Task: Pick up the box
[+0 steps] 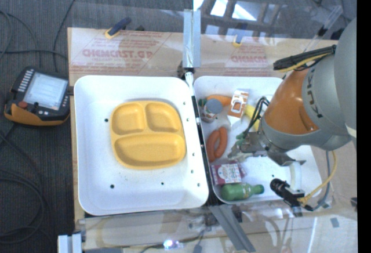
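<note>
Orange and white: the box [239, 101], small, lying near the far wall of the right bin [262, 82].
Box neighbours: an orange carrot-like piece [219, 99] just left of it, a grey-topped item [212, 108] beside that, a yellow item [250, 111] just to its right.
Middle of the bin: a red sausage pair [217, 143], below the grey-topped item.
Near wall: a red packet [228, 174], then a green bottle [240, 191] lying on its side.
In the way: the grey and orange arm [301, 109] spans the bin's right half and hides what is beneath it.
Gripper [246, 146]: low in the bin, right of the sausage pair, apart from the box; how its jaws stand, cannot tell.
Left bin [93, 188]: holds a yellow divided tray [148, 134].
Off the bench: a handheld pendant [37, 97] on the floor, far left.
</note>
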Robot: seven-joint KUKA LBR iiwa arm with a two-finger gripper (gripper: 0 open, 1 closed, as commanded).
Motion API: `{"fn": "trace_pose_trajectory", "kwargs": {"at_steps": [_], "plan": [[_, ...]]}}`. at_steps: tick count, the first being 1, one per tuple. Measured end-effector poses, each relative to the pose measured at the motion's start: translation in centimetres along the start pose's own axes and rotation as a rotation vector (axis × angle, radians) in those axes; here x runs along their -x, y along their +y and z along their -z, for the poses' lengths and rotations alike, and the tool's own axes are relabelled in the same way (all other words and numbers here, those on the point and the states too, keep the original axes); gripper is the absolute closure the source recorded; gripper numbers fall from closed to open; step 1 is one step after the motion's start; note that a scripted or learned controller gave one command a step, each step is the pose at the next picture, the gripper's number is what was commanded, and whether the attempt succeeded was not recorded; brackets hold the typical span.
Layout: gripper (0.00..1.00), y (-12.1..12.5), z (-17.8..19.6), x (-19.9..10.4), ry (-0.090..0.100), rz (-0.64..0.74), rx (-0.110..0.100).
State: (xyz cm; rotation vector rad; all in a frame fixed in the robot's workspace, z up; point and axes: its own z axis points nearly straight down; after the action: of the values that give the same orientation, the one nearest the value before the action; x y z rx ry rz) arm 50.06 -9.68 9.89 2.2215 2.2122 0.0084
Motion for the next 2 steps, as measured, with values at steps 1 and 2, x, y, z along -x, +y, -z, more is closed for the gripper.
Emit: {"fn": "trace_pose_trajectory", "kwargs": {"at_steps": [1, 2], "plan": [[0.0, 0.0, 0.0, 0.0, 0.0, 0.0, -0.001], [0.0, -1.1, -0.8, 0.0, -0.005, 0.056, 0.01]]}}
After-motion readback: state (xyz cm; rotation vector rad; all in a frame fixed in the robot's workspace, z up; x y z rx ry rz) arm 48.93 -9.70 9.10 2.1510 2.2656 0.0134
